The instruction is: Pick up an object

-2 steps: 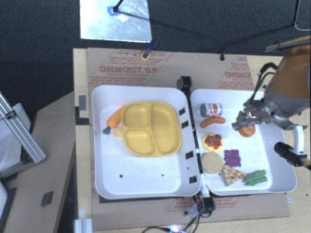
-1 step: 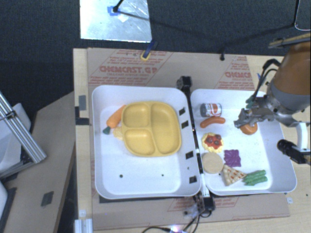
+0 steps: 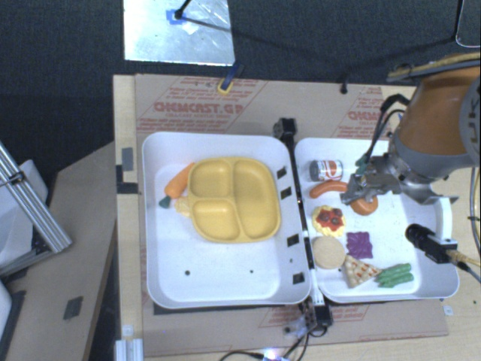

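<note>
The arm reaches in from the right, bent down over the right bin [image 3: 449, 224], its hand [image 3: 364, 194] low just above an orange fruit [image 3: 366, 205] beside the sausage [image 3: 328, 189]. I cannot tell how wide the hand is or whether it grips anything.

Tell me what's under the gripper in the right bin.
An orange round piece sits directly beneath the gripper, beside the hot dog. The gripper covers its top edge, so contact cannot be judged.

Grey arm [image 3: 440, 138], orange band
</note>
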